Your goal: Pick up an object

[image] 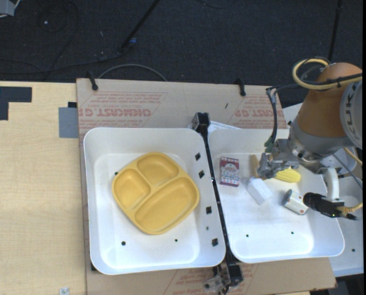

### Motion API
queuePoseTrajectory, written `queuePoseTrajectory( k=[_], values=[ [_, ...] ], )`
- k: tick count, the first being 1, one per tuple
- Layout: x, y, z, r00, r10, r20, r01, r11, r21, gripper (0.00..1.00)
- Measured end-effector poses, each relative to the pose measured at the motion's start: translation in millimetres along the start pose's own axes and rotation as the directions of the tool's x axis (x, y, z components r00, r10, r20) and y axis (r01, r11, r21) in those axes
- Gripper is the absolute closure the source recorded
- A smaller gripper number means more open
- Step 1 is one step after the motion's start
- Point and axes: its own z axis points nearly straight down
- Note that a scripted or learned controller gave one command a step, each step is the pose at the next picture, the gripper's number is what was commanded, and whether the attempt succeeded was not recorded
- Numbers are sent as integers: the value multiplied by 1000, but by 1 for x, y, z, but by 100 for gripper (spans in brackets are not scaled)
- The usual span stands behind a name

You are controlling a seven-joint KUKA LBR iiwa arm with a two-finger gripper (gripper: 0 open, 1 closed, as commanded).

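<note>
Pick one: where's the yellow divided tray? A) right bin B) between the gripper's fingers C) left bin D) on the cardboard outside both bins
C: the yellow divided tray lies flat on the floor of the left bin, across the divider from the small red box and the gripper over the right bin.

Yellow tray (156,192) in left bin (97,226); claw (268,168) over right bin (281,244).
</note>
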Motion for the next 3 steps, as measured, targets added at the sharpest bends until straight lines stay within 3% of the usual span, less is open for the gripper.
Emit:
queuePoseTrajectory(
  k=[2, 3],
  values=[
    [-2, 2, -69, 1000, -4, -1, 4, 1000, 2, 100],
    [42, -14, -67, 1000, -6, -3, 7, 1000, 7, 100]
  ],
)
